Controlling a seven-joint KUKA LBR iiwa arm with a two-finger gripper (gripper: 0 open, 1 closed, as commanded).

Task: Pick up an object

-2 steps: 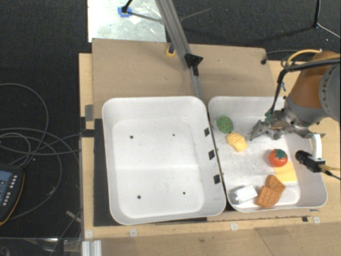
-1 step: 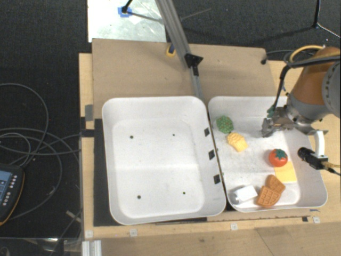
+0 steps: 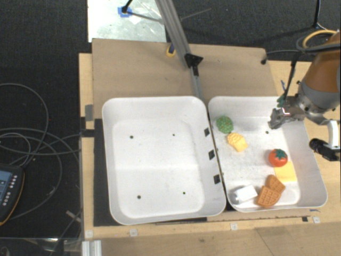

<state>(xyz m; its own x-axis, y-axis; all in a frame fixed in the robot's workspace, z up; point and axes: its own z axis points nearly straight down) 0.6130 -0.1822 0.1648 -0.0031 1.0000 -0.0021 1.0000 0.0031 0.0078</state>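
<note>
The two-finger gripper (image 3: pixel 275 121) hung over the right white bin (image 3: pixel 314 164), above the red plastic tomato (image 3: pixel 277 157); whether it was open or closed, I cannot tell

bins (image 3: pixel 160 106) white | broccoli (image 3: pixel 225 124) green | corn (image 3: pixel 237 142) yellow | tomato (image 3: pixel 277 157) red | waffle (image 3: pixel 270 192) orange-brown, grid pattern

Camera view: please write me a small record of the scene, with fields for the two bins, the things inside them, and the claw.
left bin: white, shallow, nothing seen inside
right bin: white, shallow, holds all the things
green ball: upper left of right bin
yellow corn: just below the green ball
tomato: right side
yellow block: under the tomato
waffles: lower part
white block: left of the waffles
claw: over upper right of right bin, holding nothing visible
</note>
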